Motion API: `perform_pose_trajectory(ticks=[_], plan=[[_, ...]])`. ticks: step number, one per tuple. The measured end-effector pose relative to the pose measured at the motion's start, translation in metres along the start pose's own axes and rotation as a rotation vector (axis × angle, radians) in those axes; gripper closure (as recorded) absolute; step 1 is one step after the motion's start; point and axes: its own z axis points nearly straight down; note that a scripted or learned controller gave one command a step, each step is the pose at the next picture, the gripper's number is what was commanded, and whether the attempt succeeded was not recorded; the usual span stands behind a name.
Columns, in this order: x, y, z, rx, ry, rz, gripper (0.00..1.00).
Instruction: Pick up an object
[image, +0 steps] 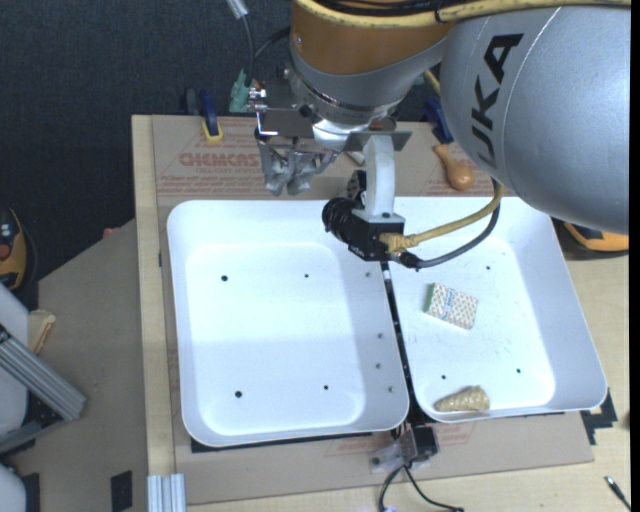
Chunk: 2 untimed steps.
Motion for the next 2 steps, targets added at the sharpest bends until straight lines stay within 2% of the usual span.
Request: perform_pose_trajectory(ticks=[1, 2], plan=[[-0.006, -0.065, 0.115, 0.031, -0.012, 0.009, 1.0], [-0.005, -0.069, -0.011, 0.003, 0.0, 0.007, 1.0]])
